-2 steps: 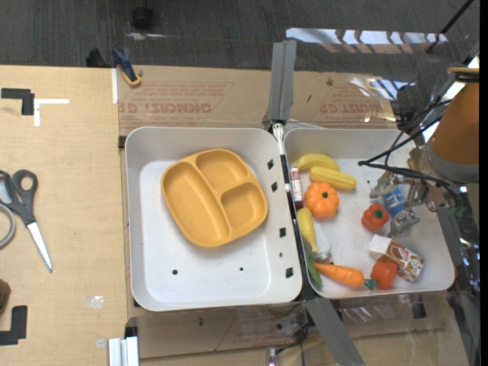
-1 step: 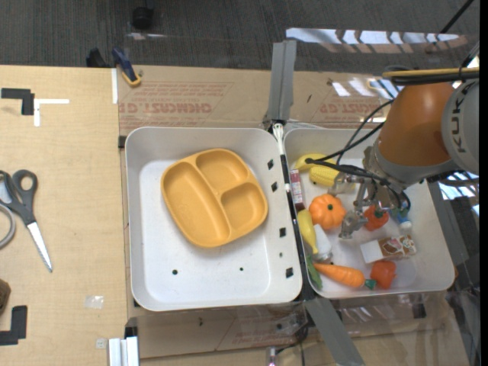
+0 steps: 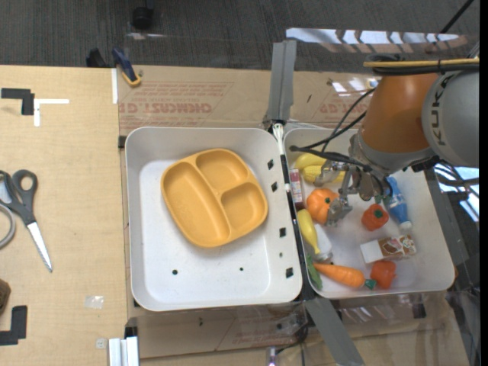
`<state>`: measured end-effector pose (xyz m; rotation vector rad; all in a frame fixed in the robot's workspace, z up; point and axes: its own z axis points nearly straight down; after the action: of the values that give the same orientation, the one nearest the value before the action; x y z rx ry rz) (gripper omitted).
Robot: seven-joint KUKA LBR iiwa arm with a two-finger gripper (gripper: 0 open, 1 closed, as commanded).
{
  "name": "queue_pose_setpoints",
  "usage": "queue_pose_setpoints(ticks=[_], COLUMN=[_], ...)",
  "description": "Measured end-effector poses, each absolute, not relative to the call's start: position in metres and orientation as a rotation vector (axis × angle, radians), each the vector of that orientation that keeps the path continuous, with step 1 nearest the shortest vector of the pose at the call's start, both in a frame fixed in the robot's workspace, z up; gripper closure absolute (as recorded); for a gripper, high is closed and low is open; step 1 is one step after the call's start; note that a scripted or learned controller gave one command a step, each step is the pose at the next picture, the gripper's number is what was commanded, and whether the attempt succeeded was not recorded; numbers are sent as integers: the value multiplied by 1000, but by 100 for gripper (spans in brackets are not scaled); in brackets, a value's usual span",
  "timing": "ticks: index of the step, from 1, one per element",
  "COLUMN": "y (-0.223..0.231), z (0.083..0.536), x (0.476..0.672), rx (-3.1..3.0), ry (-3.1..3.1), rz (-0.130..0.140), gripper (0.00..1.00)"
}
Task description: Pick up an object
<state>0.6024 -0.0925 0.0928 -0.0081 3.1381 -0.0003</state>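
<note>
We see the claw (image 3: 341, 204) down in the right bin (image 3: 436, 279), fingers spread and nothing between them. The toy orange (image 3: 320, 203) sits just to its left, touching or almost — roundish, so no long axis to line up with. In that bin we count one orange, one carrot (image 3: 340, 275), two bananas (image 3: 308, 230), two small red tomato-like pieces (image 3: 374, 217), one blue bottle (image 3: 396, 201) and one small carton (image 3: 396, 246). The left bin (image 3: 145, 280) holds one yellow divided plate (image 3: 214, 197). One pair of scissors (image 3: 27, 212) lies on the worktop (image 3: 61, 296).

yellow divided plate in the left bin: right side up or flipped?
Right side up. The yellow plate lies flat on the floor of the left bin, its three compartments facing up, all bare.
</note>
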Motion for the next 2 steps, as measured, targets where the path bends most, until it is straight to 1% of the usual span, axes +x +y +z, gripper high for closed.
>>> queue_pose_setpoints(ticks=[1,2], y=[-167,-217], z=[91,94], x=[643,613], rx=[41,-31], ry=[3156,3136], rz=[1,-2], gripper=[0,0])
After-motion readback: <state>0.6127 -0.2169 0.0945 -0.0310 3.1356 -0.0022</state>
